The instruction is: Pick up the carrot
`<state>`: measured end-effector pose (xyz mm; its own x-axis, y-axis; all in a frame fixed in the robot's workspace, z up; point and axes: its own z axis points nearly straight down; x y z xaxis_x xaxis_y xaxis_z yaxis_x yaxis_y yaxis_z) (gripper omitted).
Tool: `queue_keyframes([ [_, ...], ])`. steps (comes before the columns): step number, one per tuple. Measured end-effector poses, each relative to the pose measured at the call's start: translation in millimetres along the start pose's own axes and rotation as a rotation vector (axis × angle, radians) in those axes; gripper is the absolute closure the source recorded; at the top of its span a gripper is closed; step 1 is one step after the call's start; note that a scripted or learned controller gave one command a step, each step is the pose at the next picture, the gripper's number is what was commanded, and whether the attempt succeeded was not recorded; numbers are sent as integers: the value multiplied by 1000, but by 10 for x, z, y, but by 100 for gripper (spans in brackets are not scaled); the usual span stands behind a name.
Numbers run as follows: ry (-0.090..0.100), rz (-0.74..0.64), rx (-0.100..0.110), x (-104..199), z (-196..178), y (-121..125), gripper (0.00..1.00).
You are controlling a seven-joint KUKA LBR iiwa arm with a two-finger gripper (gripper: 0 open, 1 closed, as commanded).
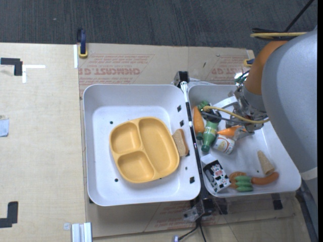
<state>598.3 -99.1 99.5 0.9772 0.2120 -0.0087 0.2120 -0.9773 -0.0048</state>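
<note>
One carrot (229, 132) in right bin (282, 158) — long axis roughly sideways, tip leftward, fingers' (248, 126) state unclear

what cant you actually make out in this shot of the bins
- Gripper: in the camera view the arm's wrist and cables cover it, so its finger state is unreadable.
- Carrot: partly showing beside the green bottle; whether anything grips it is hidden.
- Milk carton: print too small to read.
- Right bin: its far side lies under the arm.
</note>
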Motion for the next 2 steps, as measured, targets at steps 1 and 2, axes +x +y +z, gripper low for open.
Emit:
queue_keyframes([
  [1, 0, 0, 0, 0, 0, 0, 0],
  [2, 4, -23, -1, -499, 80, 670, 0],
])
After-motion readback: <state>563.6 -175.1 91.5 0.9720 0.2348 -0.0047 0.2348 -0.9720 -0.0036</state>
